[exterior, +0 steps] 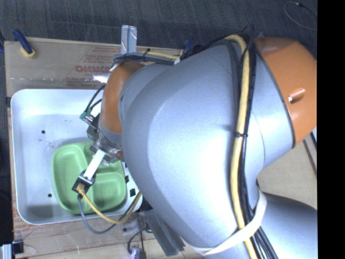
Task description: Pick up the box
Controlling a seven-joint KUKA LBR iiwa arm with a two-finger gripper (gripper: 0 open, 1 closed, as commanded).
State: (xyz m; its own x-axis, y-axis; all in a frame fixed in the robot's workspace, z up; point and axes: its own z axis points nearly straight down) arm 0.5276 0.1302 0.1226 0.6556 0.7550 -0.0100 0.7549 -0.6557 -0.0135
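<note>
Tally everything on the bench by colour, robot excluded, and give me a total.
white bin: 1
green box, in that bin: 1
blue clamps on the bench's far edge, one at the left corner, one by the arm: 2
silver clip on the far edge: 1
Total: 5

One green two-compartment container point(66, 171); one white bin point(32, 117).

The green tray point(67, 166) just beneath the gripper point(106, 149) is looking like smooth, faintly shiny plastic; the white bin point(32, 112) around it is showing glossy plastic; the arm's grey shell point(188, 144) above is gleaming satin-smooth.
</note>
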